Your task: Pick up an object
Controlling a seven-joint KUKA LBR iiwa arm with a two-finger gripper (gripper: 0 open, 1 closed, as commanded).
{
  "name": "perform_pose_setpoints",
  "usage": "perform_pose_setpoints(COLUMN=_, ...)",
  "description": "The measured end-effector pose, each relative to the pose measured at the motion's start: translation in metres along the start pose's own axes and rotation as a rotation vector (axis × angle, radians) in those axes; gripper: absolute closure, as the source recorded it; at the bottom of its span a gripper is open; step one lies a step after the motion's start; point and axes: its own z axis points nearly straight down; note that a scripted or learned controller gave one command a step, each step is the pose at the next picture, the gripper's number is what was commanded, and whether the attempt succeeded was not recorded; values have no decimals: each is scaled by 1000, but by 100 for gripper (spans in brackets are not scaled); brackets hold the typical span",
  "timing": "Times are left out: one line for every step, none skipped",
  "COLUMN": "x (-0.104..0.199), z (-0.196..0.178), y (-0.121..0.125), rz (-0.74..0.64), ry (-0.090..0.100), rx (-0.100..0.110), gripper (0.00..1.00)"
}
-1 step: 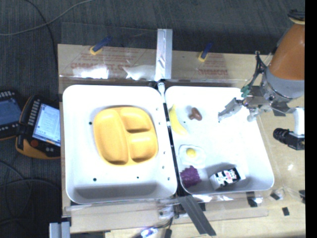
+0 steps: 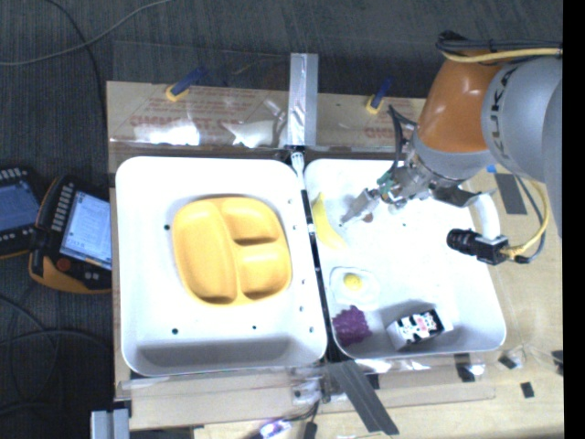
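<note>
Over the right white plastic bin's (image 2: 475, 273) far-left corner, the grey two-finger gripper (image 2: 358, 210) hovers; jaws' state unreadable; yellow curved banana (image 2: 322, 219) just beside.

I have the arm (image 2: 494, 99) reaching in from the right, its orange band just above the wrist, which bends down and leftward. The gripper (image 2: 352, 214) points down-left at a slant; its tips look close together, though I can't quite make them out.
</note>
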Motion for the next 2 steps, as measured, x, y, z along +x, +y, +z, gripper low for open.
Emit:
perform_pose_setpoints(x=-60, z=78, y=31, rz=250, ry=-1, rx=-1, gripper=0)
perform_pose_setpoints(x=-56, z=88, y=11, rz=82, ry=-12, rx=-21, gripper=0)
